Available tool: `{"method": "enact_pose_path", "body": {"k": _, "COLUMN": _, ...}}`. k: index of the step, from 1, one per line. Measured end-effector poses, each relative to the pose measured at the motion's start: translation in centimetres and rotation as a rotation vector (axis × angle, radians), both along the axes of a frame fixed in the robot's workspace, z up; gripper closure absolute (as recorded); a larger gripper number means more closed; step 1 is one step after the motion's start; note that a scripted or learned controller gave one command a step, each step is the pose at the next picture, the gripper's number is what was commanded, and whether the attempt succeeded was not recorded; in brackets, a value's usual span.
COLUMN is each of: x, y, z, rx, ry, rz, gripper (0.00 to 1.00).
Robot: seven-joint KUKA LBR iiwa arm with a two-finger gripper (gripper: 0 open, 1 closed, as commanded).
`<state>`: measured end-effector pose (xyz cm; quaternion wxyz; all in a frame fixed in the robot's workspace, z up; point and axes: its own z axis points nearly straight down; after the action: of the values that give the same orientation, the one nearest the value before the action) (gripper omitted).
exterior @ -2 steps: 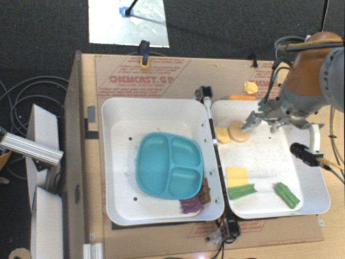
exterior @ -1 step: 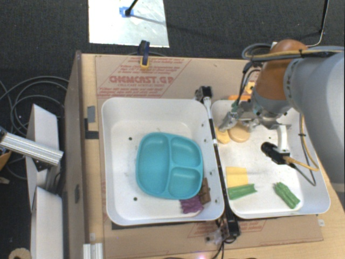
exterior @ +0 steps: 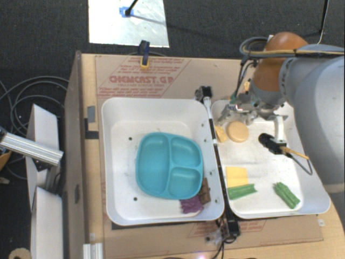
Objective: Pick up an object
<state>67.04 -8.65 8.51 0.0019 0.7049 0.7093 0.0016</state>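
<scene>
My gripper (exterior: 236,114) hangs over the back left part of the right bin (exterior: 315,204), just above a round tan piece (exterior: 237,131). A pale yellow wedge (exterior: 220,134) lies against the bin's left wall beside it. Nearer the front lie a yellow square slice (exterior: 236,176), a green strip (exterior: 242,191) and a green pod (exterior: 287,195). The left bin (exterior: 116,161) holds a turquoise divided plate (exterior: 168,165), with a purple piece (exterior: 190,204) and a brown piece (exterior: 205,192) at its front right edge.
The grey arm (exterior: 312,90) covers the right bin's back right corner. A cardboard sheet (exterior: 141,77) lies under the bins. Cables and metal rails (exterior: 32,147) sit to the left of the bench.
</scene>
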Motion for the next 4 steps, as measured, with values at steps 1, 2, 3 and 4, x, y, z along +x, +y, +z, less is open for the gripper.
{"method": "enact_pose_path", "body": {"k": 1, "x": 0.0, "y": 0.0, "z": 1.2, "rx": -0.001, "ry": -0.002, "rz": 0.002, "gripper": 1.00}}
{"method": "enact_pose_path", "body": {"k": 2, "x": 0.0, "y": 0.0, "z": 1.1, "rx": -0.001, "ry": -0.001, "rz": 0.003, "gripper": 0.00}}
{"method": "enact_pose_path", "body": {"k": 3, "x": -1.9, "y": -0.2, "z": 0.0, "rx": -0.002, "ry": 0.003, "rz": -0.006, "gripper": 0.00}}
{"method": "enact_pose_path", "body": {"k": 4, "x": -2.9, "y": -0.3, "z": 0.0, "rx": -0.001, "ry": 0.004, "rz": -0.006, "gripper": 0.00}}
